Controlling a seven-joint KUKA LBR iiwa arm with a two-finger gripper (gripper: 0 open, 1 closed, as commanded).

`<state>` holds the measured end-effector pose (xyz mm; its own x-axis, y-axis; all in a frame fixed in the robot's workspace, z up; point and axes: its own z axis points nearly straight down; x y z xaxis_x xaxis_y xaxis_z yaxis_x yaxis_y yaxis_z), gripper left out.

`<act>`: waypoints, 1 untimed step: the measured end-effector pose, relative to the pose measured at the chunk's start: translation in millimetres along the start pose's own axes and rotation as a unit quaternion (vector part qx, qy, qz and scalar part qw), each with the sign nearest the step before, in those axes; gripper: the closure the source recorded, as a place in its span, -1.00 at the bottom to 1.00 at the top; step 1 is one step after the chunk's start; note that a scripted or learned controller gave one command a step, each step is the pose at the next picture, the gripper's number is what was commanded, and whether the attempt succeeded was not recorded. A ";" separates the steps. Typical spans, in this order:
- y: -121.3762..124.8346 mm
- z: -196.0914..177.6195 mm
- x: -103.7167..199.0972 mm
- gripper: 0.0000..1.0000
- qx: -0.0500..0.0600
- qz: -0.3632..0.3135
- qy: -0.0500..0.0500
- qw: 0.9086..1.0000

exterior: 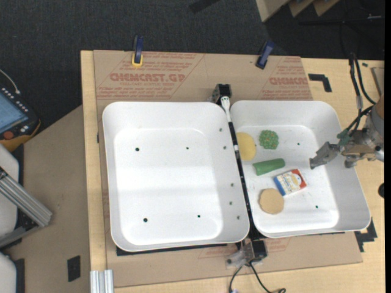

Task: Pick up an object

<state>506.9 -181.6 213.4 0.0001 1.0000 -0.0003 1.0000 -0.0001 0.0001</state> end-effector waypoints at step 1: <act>0.8 -10.8 -0.2 1.00 -0.002 0.000 -0.001 1.000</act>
<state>507.7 -181.8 224.2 -0.0008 1.0000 -0.0022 1.0000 0.0008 0.0035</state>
